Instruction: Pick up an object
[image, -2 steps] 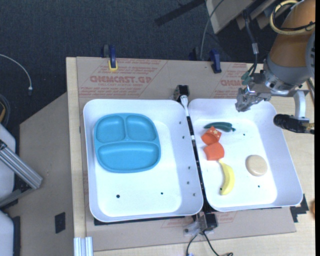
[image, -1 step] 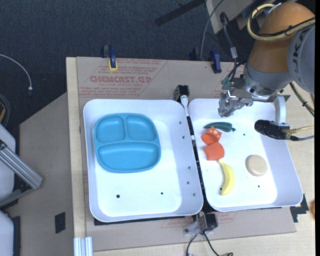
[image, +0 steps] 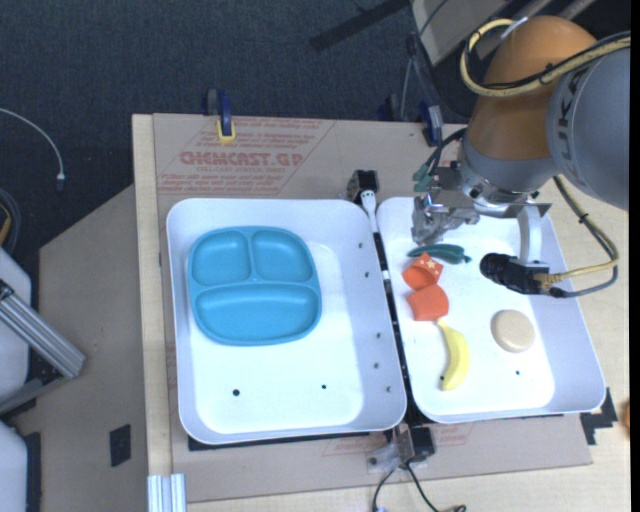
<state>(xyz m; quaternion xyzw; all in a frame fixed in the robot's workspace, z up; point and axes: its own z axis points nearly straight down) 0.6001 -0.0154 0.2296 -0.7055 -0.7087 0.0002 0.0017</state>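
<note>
My gripper hangs low over the far left part of the right bin. Just below it lies a thin teal object; whether the gripper touches it I cannot tell. Close in front of that sit a small red-orange piece and an orange block. A yellow banana lies nearer the front of this bin, and a beige round disc rests to its right.
The left bin holds a blue divided plate in its far half. A ridge with black clips separates the two bins. The arm's grey and orange body looms over the right bin's far side.
</note>
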